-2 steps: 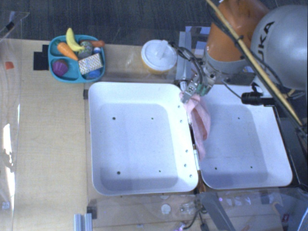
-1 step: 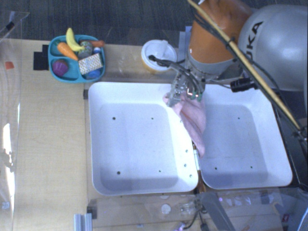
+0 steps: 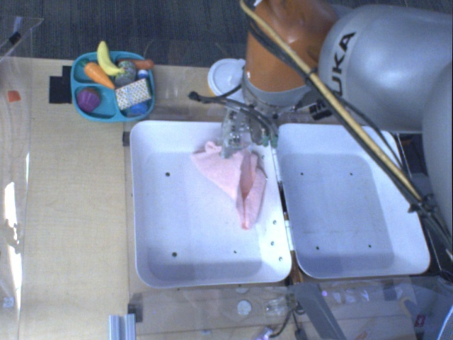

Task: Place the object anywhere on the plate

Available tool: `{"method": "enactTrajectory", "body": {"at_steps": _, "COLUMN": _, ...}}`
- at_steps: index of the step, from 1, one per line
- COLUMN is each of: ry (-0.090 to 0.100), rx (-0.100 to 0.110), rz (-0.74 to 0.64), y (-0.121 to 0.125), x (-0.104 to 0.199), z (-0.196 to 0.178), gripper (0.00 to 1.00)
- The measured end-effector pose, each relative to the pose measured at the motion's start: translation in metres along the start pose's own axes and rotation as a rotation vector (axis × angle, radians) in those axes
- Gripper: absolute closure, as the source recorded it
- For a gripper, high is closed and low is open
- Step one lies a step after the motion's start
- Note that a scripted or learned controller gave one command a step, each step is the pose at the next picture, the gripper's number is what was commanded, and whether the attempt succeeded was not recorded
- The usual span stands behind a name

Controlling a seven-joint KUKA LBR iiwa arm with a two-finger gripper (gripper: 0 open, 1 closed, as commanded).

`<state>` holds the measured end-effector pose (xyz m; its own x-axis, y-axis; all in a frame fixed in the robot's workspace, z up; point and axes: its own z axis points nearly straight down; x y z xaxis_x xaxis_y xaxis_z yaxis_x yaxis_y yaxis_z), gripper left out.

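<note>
A pink cloth (image 3: 239,179) stretches from the gripper's fingertips down toward the middle of the left bin (image 3: 170,211). Its top edge is bunched between the fingers and its long tail trails toward the bin floor. My gripper (image 3: 238,142) sits over the bin's far right corner and is shut on the cloth's upper edge. The blue divided plate (image 3: 99,116) stands on the bench beyond the bin's far left corner. It holds a toy banana (image 3: 107,60), a carrot (image 3: 98,74), a purple piece (image 3: 88,99) and a speckled block (image 3: 134,93).
A white round cup (image 3: 225,76) stands behind the left bin, just left of the arm's orange band. The right bin (image 3: 354,211) lies under the arm. A cable runs along the arm across that bin.
</note>
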<state>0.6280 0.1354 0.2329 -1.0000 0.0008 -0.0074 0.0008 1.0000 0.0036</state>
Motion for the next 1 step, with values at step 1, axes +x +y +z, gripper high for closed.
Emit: {"method": "enactTrajectory", "body": {"at_steps": 1, "ry": 0.000, "rx": 0.000, "rz": 0.000, "y": -0.0001, "x": -0.0001, "z": -0.0002, "gripper": 0.00}}
